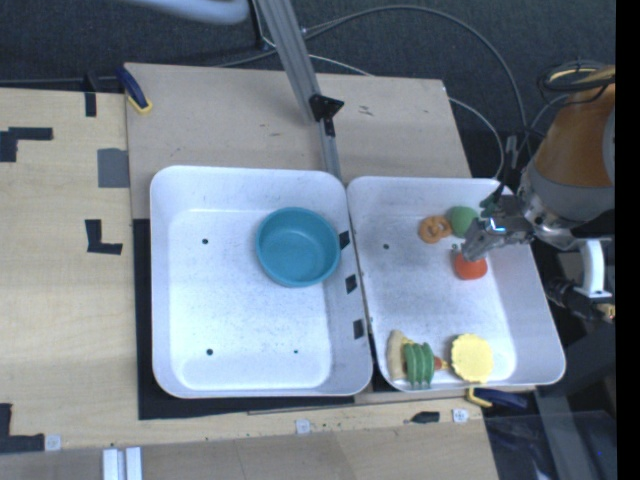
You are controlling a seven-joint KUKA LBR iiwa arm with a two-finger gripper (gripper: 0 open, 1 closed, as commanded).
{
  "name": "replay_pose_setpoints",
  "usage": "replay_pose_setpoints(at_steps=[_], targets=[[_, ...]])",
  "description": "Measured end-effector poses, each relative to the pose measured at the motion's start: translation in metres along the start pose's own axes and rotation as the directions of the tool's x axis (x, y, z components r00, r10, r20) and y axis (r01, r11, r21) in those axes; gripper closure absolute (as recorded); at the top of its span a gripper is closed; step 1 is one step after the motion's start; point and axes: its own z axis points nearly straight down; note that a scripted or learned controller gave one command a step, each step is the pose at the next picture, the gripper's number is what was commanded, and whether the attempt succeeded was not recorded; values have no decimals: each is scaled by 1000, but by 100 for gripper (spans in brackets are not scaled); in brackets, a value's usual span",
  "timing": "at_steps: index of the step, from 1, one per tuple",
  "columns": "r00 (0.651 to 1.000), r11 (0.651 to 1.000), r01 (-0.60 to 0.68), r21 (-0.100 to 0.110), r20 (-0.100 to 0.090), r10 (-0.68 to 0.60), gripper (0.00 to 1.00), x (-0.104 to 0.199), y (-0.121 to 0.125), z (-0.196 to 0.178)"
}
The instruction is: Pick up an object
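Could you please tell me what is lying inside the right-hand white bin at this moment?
The right bin holds an orange ring, a green ball, a red piece, a green-striped item and a yellow piece. The gripper covers part of the red piece.

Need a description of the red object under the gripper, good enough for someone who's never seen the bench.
Look in the right bin, upper half, beside the gripper. The red object sits just below the fingers. It is the only red piece; its nearest neighbours above are an orange ring and a green ball.

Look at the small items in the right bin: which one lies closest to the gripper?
The red item, directly below the gripper. The green ball and orange ring sit further left; the yellow piece lies at the bin's near edge.
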Motion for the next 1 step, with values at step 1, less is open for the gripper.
replay_pose_setpoints(at_steps=[1], targets=[[1000, 1000, 0, 0, 0, 0, 100, 0, 1, -50]])
